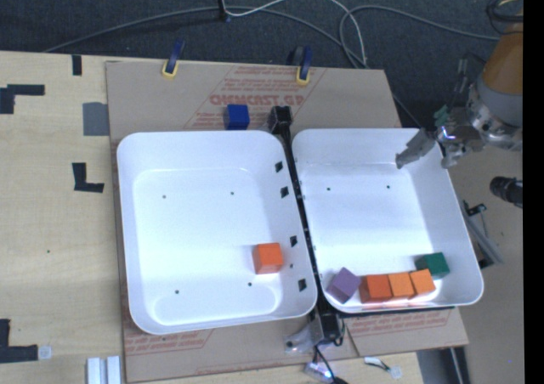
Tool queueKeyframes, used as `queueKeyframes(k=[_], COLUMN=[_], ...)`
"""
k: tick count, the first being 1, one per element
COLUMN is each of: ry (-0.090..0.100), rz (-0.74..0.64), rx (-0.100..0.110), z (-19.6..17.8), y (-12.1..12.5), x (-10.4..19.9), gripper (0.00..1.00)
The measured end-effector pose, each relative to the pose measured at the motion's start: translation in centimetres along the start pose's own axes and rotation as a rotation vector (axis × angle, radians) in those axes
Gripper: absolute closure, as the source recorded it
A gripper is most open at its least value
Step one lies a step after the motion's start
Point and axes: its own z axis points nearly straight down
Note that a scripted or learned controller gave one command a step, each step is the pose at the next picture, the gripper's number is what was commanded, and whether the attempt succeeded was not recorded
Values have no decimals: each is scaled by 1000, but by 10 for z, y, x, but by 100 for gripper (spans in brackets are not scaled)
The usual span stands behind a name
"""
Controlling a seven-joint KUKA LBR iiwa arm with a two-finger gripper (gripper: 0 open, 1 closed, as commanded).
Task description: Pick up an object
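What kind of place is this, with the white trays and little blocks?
Probably a robotics lab test bench: two white bins clamped on cardboard, small coloured blocks to pick, loose cables on the floor, and a robot arm's gripper over one bin.

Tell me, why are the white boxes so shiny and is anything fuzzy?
In the camera view, overhead light washes out the right bin and left bin, hiding their surface detail; the gripper looks slightly blurred; the orange block casts only a faint, soft shadow.

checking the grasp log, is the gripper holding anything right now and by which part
Nothing is held. The gripper hangs over the right bin's far corner, apart from the blocks along its near edge.
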Motion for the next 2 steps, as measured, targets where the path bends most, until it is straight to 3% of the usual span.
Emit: queueKeyframes(k=[1,2], ry=[-1,0], rz=[-1,-1], rx=[-6,-1], z=[-3,58], y=[1,-6], x=[0,3], gripper=[0,0])
